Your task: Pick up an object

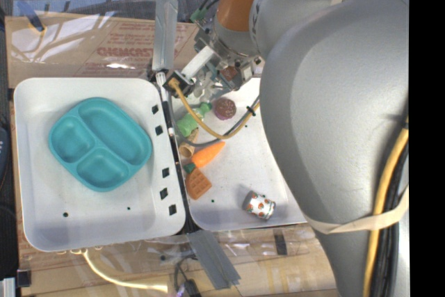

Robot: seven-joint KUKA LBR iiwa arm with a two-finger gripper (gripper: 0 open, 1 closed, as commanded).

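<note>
Your arm [327, 101] comes in from the right and its grey bulk covers most of the right bin [229, 215], so you get just the left strip and lower edge of that bin. The gripper [212, 83] sits low at the bin's upper left corner, tangled among cables and a yellow hose; whether it is apart, together or on something, you cannot tell from here.

What you can make out beside it: a dark reddish round object [224, 108] just right of the gripper, a green object [186, 125] just below it and partly crossed by the hose, then an orange carrot [207, 154] lying at a slant, and an orange waffle-like piece [198, 184] near the divider. A small spotted silver can [259, 205] lies apart toward the lower edge.

The left bin [42, 219] holds a teal divided plate [100, 142], in full view.
</note>
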